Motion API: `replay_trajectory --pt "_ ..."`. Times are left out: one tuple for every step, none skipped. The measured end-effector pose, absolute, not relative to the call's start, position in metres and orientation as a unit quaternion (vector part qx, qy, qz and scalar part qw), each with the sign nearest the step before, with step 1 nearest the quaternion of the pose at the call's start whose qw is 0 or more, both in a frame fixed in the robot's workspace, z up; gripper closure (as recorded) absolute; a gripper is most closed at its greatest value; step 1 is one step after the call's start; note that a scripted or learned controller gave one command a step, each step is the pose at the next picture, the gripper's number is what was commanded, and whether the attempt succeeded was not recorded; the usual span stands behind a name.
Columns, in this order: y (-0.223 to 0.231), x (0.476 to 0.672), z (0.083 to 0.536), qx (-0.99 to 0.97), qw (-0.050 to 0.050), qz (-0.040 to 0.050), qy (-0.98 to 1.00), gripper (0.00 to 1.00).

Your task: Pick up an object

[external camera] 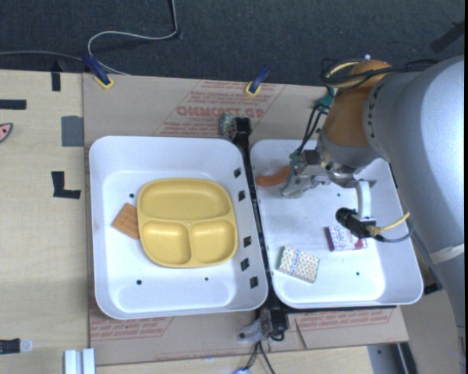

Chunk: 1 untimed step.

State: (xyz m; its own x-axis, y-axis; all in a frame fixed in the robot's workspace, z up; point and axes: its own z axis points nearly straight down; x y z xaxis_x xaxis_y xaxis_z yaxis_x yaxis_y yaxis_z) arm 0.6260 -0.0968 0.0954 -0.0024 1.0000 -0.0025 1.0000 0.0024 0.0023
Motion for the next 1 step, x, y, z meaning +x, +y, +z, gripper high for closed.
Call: replay_trajectory --pt "-0.0968 0.6259 0.0953 0.706 0.002 -0.0002 0.708 0.0"
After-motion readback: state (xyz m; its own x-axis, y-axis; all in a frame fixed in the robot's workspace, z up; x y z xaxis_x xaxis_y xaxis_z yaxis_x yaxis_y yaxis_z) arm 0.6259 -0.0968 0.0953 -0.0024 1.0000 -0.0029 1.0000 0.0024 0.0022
